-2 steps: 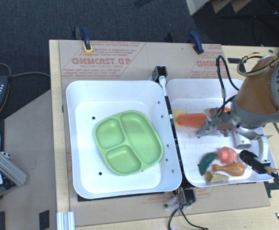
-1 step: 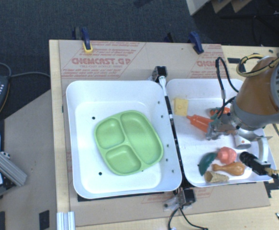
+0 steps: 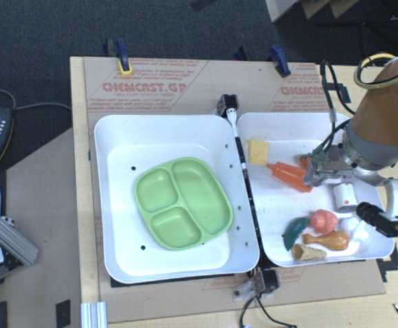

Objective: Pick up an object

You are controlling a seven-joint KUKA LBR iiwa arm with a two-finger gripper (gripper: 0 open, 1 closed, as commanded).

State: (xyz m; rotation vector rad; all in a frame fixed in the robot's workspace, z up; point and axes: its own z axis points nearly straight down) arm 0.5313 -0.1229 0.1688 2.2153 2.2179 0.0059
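My gripper (image 3: 313, 171) is low in the right bin (image 3: 284, 124), at the right end of an orange carrot-shaped toy (image 3: 287, 174) that lies across the bin's middle. It touches or overlaps that end of the toy. A yellow block (image 3: 258, 152) sits just up and left of the carrot. Toward the bin's front lie a pink round toy (image 3: 324, 220), a dark green piece (image 3: 295, 231) and a tan drumstick-shaped toy (image 3: 325, 240). A small white cylinder (image 3: 343, 195) rests below the wrist.
The left bin (image 3: 110, 139) holds a light green divided plate (image 3: 182, 202). The arm's grey and orange body (image 3: 383, 125) covers the right bin's far right side. A black cable part (image 3: 375, 217) crosses the bin's right front.
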